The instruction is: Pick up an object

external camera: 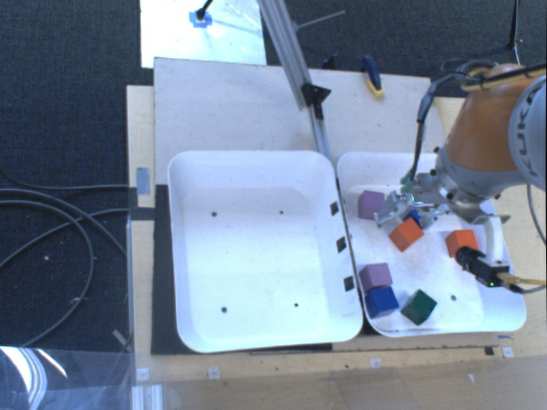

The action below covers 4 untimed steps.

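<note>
While the fingers [402, 213] hung low in the right bin [513, 319], whether they were spread or clenched could not be told. An orange block [406, 234] lay just below them, ungrasped; picking up remained undone.

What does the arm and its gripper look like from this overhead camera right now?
The arm is bulky and rounded, grey with a broad orange band above the wrist. A dark cable loops along its upper side. The gripper is small, metallic silver-grey, with hints of blue and green beside it.
</note>
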Motion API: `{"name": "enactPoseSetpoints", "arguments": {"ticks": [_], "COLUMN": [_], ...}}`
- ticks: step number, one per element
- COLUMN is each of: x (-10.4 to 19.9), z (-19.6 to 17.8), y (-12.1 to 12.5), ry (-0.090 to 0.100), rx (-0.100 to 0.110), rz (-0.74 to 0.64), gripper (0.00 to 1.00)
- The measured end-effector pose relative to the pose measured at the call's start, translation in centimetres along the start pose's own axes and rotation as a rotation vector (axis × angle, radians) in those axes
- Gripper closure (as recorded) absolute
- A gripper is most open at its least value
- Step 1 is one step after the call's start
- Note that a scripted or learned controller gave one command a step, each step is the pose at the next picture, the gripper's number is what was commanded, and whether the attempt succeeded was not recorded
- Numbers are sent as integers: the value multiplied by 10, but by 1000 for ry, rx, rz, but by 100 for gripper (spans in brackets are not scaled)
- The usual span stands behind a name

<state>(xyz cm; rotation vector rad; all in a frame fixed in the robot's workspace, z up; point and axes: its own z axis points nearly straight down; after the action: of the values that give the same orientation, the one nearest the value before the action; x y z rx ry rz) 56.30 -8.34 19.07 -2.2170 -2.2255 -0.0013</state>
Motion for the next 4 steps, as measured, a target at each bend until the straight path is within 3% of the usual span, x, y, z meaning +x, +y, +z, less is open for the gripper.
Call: {"name": "enactPoseSetpoints", "arguments": {"ticks": [1, 2, 3, 4], "x": [-11, -10, -10, -91], "z": [70, 55, 56, 102], "y": [-14, -11, -12, 16], "ry": [-4, -2, -1, -4], "rx": [-5, -10, -10, 0], "rz": [3, -1, 0, 7], "gripper": [0, 100, 0, 0]}}
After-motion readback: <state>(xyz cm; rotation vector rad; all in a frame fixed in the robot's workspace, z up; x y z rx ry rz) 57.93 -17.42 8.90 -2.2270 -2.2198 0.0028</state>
